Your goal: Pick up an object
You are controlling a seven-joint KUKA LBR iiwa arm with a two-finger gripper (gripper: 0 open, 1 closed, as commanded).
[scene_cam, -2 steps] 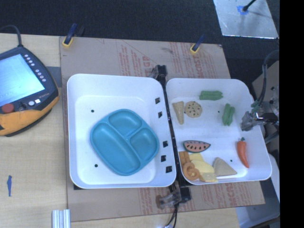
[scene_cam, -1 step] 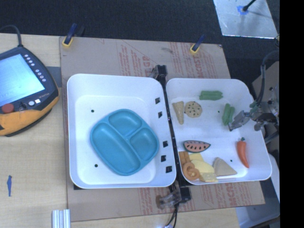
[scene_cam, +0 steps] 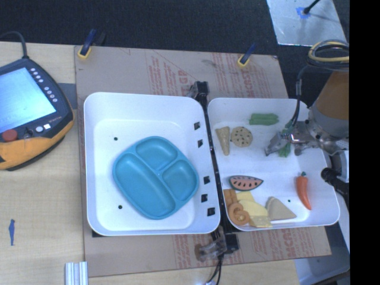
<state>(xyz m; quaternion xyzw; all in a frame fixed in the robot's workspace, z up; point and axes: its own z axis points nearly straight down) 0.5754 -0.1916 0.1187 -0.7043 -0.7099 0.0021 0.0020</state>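
Observation:
My gripper [scene_cam: 282, 149] is low over the right bin [scene_cam: 270, 162], near its back right part, and stands open. A small green piece [scene_cam: 284, 151] lies between its fingers; whether they touch it I cannot tell. Toy foods lie around it: a long green piece [scene_cam: 263, 119] behind, a brown cookie [scene_cam: 241, 136] and a tan cone [scene_cam: 222, 140] to the left, a watermelon slice [scene_cam: 246, 183] in front, and an orange carrot [scene_cam: 303, 192] by the right wall.
The right bin's front holds a pale wedge [scene_cam: 279, 209], yellow pieces [scene_cam: 252, 209] and orange rings [scene_cam: 235, 209]. In the left bin [scene_cam: 101, 123] lies a blue divided plate [scene_cam: 155, 176]. A control pendant [scene_cam: 27, 111] rests on the bench at far left.

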